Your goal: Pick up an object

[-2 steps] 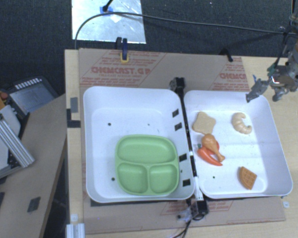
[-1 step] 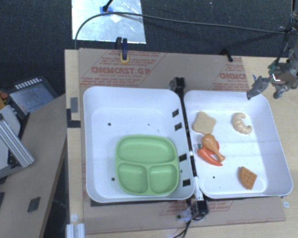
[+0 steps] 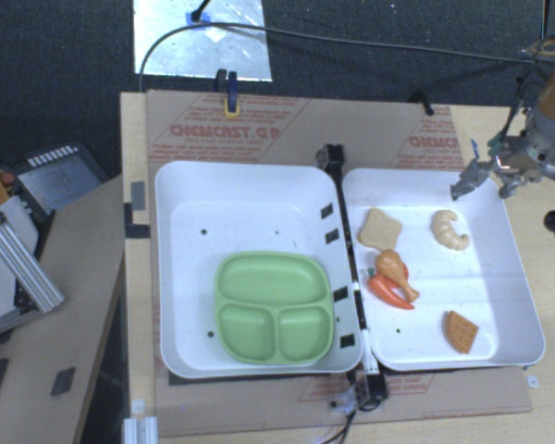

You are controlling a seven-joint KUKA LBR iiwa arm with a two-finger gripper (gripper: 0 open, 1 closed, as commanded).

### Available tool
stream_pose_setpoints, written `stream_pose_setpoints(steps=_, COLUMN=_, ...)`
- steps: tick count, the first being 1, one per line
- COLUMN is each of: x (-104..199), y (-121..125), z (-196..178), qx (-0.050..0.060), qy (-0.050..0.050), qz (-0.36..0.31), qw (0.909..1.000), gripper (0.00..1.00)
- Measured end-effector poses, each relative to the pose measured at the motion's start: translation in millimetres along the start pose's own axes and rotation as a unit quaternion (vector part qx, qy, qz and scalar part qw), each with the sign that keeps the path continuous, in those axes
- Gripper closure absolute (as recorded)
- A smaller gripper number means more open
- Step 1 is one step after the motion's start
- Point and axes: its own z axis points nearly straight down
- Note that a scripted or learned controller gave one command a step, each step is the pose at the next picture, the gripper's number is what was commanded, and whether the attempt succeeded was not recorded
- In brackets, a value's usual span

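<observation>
- A tan bench [image 3: 92, 248] is carrying a brown cardboard sheet [image 3: 259, 128] printed in red, with dark speckled flooring and a shiny metal plate [image 3: 199, 21] lying beyond it.
- Two shallow white plastic bins are sitting side by side on the sheet: the left bin [image 3: 250, 192] and the right bin [image 3: 499, 285], their inner walls touching.
- A pale green three-compartment plastic tray [image 3: 274, 305] is resting in the near part of the left bin.
- In the right bin, a tan slice of toy bread [image 3: 380, 229] is lying near the inner wall; a cream toy croissant [image 3: 450, 229] is sitting well apart to its right.
- An orange toy chicken drumstick [image 3: 394, 271] is lying just below the bread, touching a red toy chili pepper [image 3: 384, 291].
- A brown toy waffle wedge [image 3: 461, 331] is lying near the front right corner.
- The grey two-finger gripper [image 3: 486, 183] is hovering over the right bin's far right edge, fingers spread apart and clamping nothing, well apart from the croissant.
</observation>
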Motion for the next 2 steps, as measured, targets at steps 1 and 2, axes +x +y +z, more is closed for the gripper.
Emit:
stream_pose_setpoints(steps=1, x=-5, y=-6, z=58, qx=0.001, qy=0.000, qz=0.000, qw=1.0000, gripper=0.00)
stream_pose_setpoints(steps=2, x=-2, y=-1, z=119, qx=-0.001, qy=0.000, qz=-0.002, qw=1.0000, gripper=0.00)
